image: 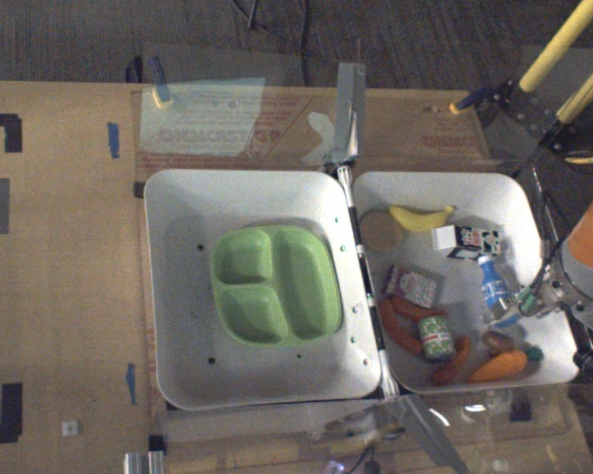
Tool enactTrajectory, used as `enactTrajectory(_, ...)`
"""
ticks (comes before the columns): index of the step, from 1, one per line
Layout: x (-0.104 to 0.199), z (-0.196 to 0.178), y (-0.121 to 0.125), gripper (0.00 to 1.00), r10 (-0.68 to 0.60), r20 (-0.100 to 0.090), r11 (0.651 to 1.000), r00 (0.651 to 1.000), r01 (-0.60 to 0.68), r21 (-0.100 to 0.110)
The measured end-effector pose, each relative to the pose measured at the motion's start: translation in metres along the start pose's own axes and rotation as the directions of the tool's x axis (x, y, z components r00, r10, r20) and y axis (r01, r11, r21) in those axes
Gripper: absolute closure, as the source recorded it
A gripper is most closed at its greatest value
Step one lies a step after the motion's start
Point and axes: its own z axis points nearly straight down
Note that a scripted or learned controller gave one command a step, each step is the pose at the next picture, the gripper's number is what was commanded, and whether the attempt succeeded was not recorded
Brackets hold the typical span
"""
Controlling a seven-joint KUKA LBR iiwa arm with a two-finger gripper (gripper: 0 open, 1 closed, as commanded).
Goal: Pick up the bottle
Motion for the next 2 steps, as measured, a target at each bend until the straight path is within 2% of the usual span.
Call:
enactTrajectory(1, 0.058, -0.131, 0.029, 1.00, 0.105, 0.001, 0.994, 0.994, -0.105, 0.008)
enactTrajectory(2, 0.064, -0.200, 0.009, 1.00, 0.407, 0.005, 0.914, 0.914, -0.407, 0.007)
